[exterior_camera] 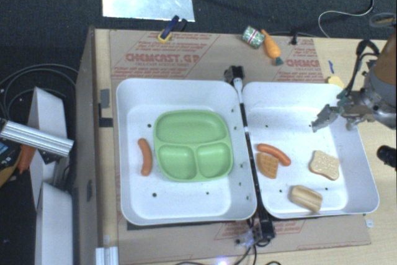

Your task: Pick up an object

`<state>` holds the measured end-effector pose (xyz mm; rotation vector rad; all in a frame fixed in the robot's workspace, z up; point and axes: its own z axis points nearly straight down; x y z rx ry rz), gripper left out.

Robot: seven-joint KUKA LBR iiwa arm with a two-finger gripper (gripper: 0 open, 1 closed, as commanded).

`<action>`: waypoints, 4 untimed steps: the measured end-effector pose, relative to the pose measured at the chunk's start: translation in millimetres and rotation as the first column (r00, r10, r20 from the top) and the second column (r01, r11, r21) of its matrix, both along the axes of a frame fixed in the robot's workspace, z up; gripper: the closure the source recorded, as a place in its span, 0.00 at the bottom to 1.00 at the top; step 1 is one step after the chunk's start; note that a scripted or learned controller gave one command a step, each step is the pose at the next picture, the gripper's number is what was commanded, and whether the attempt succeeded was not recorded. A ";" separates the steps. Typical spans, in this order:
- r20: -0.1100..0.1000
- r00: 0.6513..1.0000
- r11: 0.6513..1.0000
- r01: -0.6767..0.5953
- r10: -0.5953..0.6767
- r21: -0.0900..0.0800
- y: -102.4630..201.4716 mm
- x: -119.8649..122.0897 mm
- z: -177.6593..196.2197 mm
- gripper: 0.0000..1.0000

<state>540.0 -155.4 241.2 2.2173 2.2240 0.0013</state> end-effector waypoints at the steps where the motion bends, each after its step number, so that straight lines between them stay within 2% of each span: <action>1: -0.003 1.000 1.000 -0.001 0.001 0.001 48.1 38.6 -112.9 0.00; 2: 0.009 1.000 1.000 0.003 -0.003 -0.001 71.8 -9.4 -144.7 0.00; 3: 0.017 1.000 1.000 0.001 -0.001 -0.001 17.8 48.4 -149.4 0.00; 4: 0.020 1.000 1.000 0.004 -0.003 -0.005 36.1 9.6 -149.8 0.00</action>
